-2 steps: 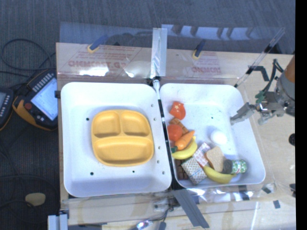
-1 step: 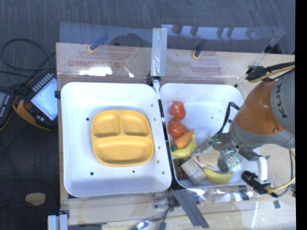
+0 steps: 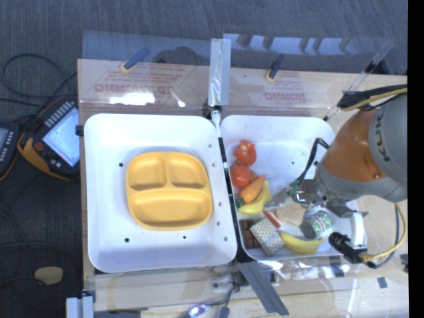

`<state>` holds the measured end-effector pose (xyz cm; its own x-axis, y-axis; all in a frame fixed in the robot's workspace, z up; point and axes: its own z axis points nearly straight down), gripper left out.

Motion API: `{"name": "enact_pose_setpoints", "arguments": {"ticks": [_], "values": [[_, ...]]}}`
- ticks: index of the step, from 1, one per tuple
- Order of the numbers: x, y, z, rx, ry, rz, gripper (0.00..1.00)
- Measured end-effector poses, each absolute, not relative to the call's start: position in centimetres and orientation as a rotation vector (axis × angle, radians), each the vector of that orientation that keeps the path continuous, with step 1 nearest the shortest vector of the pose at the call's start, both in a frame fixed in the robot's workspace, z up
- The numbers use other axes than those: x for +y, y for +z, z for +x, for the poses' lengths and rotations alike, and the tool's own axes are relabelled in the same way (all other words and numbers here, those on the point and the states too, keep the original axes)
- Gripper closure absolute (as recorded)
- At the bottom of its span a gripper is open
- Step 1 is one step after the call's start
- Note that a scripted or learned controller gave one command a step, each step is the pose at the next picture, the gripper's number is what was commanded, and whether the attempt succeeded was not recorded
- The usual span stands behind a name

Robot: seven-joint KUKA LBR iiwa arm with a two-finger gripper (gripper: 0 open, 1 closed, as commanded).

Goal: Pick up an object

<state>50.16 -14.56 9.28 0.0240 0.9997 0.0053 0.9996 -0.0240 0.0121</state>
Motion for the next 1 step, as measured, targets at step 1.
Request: {"name": "enact_pose_setpoints", "arguments": {"ticks": [1], "values": [[-14.88,10.64,50.55,2.177,0.026,2.237,1.00]]}}
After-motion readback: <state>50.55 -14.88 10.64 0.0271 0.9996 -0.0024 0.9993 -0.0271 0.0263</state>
